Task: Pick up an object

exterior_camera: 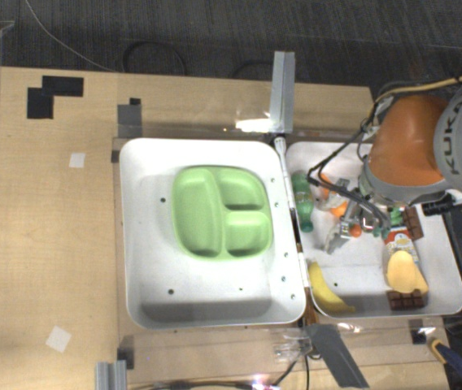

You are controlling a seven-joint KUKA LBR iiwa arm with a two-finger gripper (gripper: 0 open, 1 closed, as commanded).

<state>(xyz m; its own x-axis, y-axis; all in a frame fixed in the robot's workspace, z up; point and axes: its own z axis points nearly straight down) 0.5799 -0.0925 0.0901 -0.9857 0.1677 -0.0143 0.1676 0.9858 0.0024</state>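
A: Where do we have the arm point(414, 140)?

B: We see it reaching in from 3 o'clock, orange band up, wrist bent down over the right bin point(451, 287). The gripper point(338, 238) hangs low near that bin's middle, pointing toward 8 o'clock.

A: Can we read the fingers?

B: We cannot tell; they blur against the white floor, and we see nothing between them.

A: What lies nearest?

B: The banana point(325, 291), just at 7 o'clock from the gripper, against the bin's near-left corner, apart from it. A green object point(302, 193) lies at 11 o'clock along the left wall. At 4 o'clock sit a yellow pear-like fruit point(405, 273) and a brown chocolate bar point(405, 301), touching.

A: And the left bin point(146, 242)?

B: It holds a green divided tray point(221, 211), well apart, across the wall between bins. Cables and small orange bits crowd the wrist. The worktop point(44, 242) is pale wood.
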